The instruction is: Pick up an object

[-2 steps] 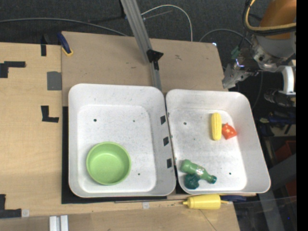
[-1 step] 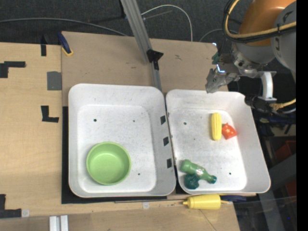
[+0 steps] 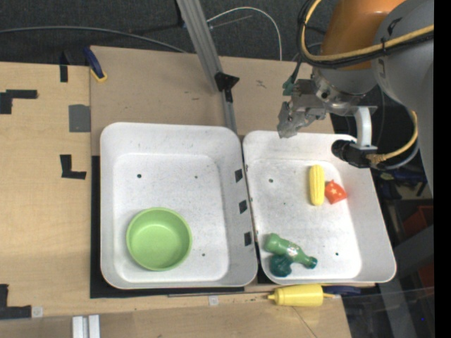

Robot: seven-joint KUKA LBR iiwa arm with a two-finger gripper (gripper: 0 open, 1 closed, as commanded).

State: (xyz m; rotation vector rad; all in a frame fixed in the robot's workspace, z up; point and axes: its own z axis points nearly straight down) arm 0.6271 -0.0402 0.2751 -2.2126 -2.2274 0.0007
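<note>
Two shallow white plastic bins sat side by side on the tan wooden table, touching along their inner edges at the middle of the frame. The left bin held a single round lime-green plastic bowl, upright in its lower left corner, with the rest of its speckled floor bare.

The right bin held three things. A yellow toy corn cob lay lengthwise in the upper right part, and a small orange-red toy piece lay touching its right side. A green toy bottle lay tilted on its side near the bin's lower edge, well apart from the corn. Outside the bins, a yellow plastic squeeze bottle lay on its side on the table just below the right bin's lower rim.

The grey gripper hung at the upper edge of the right bin, above its far rim, well apart from every object. Nothing was between its fingers; whether they stood apart or together could not be told from this angle
</note>
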